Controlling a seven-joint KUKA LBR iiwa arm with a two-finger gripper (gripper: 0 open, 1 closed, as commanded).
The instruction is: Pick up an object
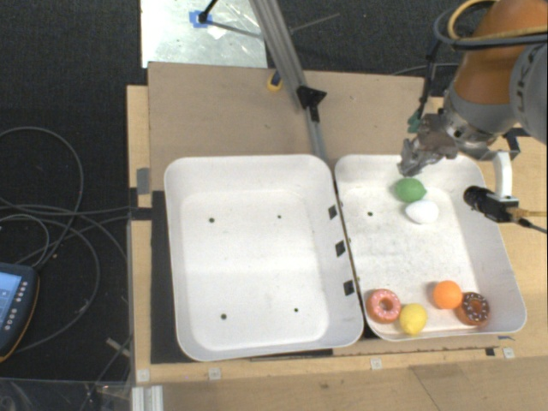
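Nearest you, along the front wall of the right-hand shallow white bin (pixel 492 255), you have a row of four small toy foods: a pink-iced doughnut with sprinkles (pixel 383 305), a yellow lemon-shaped piece (pixel 413 318) just beside it, a round orange fruit (pixel 446 294) a little farther back, and a chocolate-brown doughnut with sprinkles (pixel 473 308) touching the front right corner wall. Farther back in that same bin, well apart from the row, you see a green rounded fruit (pixel 410 188) and a white egg-shaped piece (pixel 421 211) lying just beside each other, the white one slightly nearer you and to the right. The two-finger gripper (pixel 417 163) hangs at the end of the grey arm with the orange band (pixel 501 37), reaching in from the right, and it sits directly behind and above the green fruit, very near its far edge; you cannot tell from this slant how it is set or whether it touches the fruit. The left-hand shallow white bin (pixel 184 229) stands side by side with the right one on the brown bench (pixel 214 110), and a grey pole (pixel 278 37) slants across the bench behind them
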